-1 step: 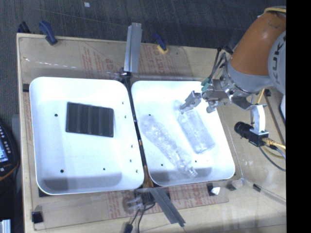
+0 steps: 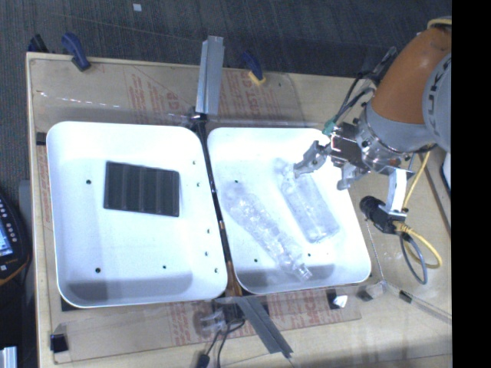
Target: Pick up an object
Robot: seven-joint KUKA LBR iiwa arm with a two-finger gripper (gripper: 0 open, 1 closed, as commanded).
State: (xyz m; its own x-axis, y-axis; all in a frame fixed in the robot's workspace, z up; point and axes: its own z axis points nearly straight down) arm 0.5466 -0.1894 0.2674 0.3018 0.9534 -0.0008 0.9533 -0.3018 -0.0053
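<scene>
two shallow white bins sit side by side on a pale bench (image 2: 153,324) ringed by dark floor, the left bin (image 2: 69,228) bearing a dark ribbed rectangular block (image 2: 142,188) near its middle. over the upper right part of the right bin (image 2: 349,271) the gripper (image 2: 328,165) hangs with its fingers spread apart and nothing between them, one fingertip just by the top end of a clear plastic bottle (image 2: 308,203). a second clear bottle (image 2: 265,227) lies aslant just left of the first, running toward the bin's near edge.

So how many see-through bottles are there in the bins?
2, both in the right bin. One bottle lies slantwise in the middle, cap toward the front. The other bottle lies just to its right, its top end under the tool.
</scene>
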